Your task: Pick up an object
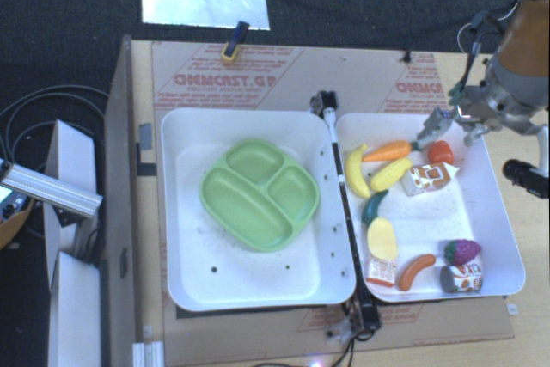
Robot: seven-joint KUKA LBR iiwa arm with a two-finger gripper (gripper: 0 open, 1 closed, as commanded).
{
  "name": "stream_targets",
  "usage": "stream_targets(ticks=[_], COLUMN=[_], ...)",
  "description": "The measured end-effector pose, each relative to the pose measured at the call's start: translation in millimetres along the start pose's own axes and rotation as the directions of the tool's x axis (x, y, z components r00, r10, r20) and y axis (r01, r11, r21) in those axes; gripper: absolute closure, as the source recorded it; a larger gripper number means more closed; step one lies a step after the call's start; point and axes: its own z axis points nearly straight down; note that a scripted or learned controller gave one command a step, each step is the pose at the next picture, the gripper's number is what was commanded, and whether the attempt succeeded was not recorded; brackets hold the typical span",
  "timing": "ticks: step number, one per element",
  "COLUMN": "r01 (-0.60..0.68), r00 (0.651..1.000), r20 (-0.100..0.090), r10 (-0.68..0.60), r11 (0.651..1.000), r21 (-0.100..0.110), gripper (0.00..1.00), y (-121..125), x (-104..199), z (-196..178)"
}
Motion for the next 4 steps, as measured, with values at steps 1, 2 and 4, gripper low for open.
stream_targets(ticks=[1,2,4], r01=[0.005,-0.009,0.005], r00=[1.000,1.000,1.000], r20=[-0.002,-0.002,0.000], r10=[-0.005,0.009,-0.005], r11=[1.000,1.000,1.000], r21=[0.005,0.012,-0.005], gripper=[0.00,0.00,0.00], y=[11.3,-88.8,40.5], x=[32.1,-15.4,12.2], z=[74.5,136.8,107.8])
